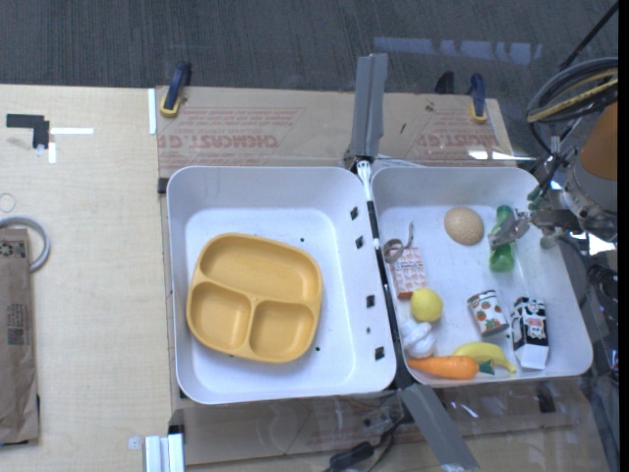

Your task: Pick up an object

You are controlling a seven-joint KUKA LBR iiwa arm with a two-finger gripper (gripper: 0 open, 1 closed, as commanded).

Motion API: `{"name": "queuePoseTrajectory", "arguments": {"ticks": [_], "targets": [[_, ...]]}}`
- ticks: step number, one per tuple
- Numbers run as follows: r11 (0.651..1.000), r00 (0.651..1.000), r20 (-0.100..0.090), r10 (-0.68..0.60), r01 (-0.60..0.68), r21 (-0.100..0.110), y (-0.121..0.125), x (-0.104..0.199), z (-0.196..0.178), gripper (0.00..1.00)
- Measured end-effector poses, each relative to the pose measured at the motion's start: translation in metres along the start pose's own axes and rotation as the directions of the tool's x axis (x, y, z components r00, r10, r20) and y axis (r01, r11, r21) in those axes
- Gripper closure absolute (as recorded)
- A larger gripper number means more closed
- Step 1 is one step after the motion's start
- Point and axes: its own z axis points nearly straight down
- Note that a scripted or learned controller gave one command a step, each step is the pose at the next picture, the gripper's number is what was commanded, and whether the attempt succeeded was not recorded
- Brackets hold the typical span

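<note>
On the pale wooden bench point(79, 362), two glossy white bins sit before dark carpet.
Left of the divider point(368, 116): a yellow sectioned plate point(256, 297). Right: a smooth green bottle point(503, 239) beside the gripper point(521, 226), whose fingers' spread I cannot tell.

Two bins side by side on surface point(79, 293). Left bin point(187, 195): divided plate point(256, 298) alone. Right bin point(575, 332): egg point(464, 225) at 12, bottle point(503, 236) just right of it; lemon point(426, 305) centre-left; carrot point(443, 367) and banana point(485, 354) at 6; carton point(531, 332) at 4. Claw point(536, 214) at 2, beside bottle.
</note>
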Motion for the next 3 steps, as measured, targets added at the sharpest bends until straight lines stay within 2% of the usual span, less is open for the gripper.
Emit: {"name": "queuePoseTrajectory", "arguments": {"ticks": [1, 2, 3], "targets": [[1.0, 1.0, 0.001, 0.011, -0.011, -0.001, -0.006, 0.041, 0.05, 0.0], [1.0, 1.0, 0.002, 0.014, -0.014, -0.003, -0.006, 0.04, 0.041, 1.0], [0.99, 0.99, 0.001, -0.142, 0.142, -0.001, -0.105, 0.044, -0.134, 1.0]]}}
